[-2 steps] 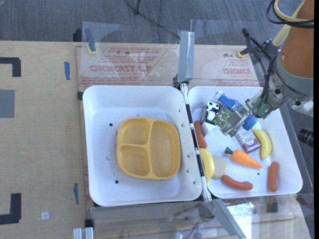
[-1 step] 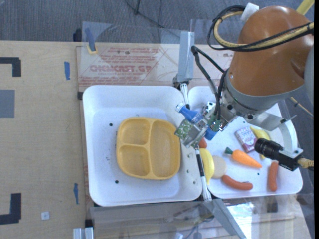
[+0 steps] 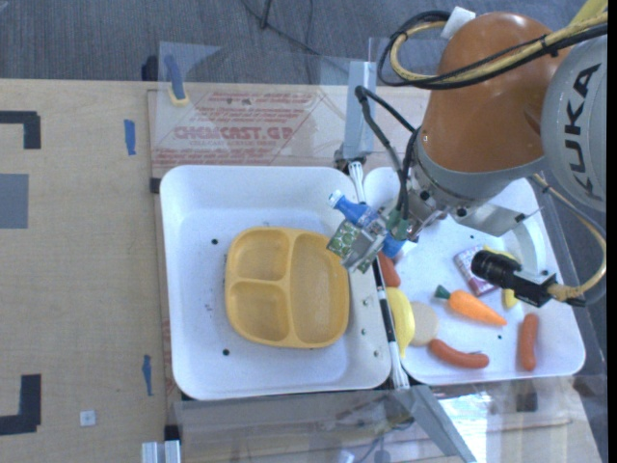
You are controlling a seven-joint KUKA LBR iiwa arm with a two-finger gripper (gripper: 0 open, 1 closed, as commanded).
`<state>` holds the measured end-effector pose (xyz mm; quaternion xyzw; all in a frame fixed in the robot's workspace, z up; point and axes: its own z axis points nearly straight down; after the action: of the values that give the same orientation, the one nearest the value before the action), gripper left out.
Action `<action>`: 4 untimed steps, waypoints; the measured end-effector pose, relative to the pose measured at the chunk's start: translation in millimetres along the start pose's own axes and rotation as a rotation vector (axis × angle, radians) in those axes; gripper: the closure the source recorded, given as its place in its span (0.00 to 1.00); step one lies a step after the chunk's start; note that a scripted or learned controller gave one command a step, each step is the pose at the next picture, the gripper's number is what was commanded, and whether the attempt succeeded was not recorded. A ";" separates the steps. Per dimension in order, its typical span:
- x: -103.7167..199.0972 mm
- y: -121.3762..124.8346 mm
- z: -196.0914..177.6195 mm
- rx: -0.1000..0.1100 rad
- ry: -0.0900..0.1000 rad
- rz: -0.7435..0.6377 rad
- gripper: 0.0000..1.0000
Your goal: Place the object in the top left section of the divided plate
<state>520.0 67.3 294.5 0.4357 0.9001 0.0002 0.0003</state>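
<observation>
The jaws hang below the grey and orange arm (image 3: 482,95), a little right of the frame's middle, over the wall where the two white bins meet. I cannot tell from this angle whether they are open or closed, nor whether they have hold of anything. Right at them shows a small green-and-grey piece (image 3: 352,243), with a blue piece (image 3: 347,204) just above it. Both lie over the right rim of the left bin (image 3: 183,287), just beside the upper right corner of the divided plate (image 3: 289,292), and I cannot tell whether the green-and-grey piece touches the plate.

The yellow plate lies flat in the middle of the left bin. It has one large section on its right side and two smaller ones stacked on its left.

The right bin (image 3: 564,355) carries the other things. A small orange-red piece (image 3: 388,270) lies near its left wall, with a yellow fruit (image 3: 400,318) just below it and a pale round thing (image 3: 423,325) touching that. A carrot (image 3: 472,307) lies near the bin's middle. One red sausage (image 3: 459,357) lies along the lower wall, and another (image 3: 527,341) stands nearly upright in the frame at lower right. A pink packet (image 3: 469,262) sits above the carrot.

Both bins rest on a pale brown tabletop (image 3: 77,258).
</observation>
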 end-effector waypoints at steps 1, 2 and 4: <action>40.9 35.5 39.7 0.000 0.001 -0.128 1.00; 14.4 -20.8 60.4 0.000 0.001 -0.227 1.00; -121.3 -39.3 60.0 -0.002 -0.002 -0.294 1.00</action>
<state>564.4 -52.2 234.5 0.2990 0.9542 0.0006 0.0015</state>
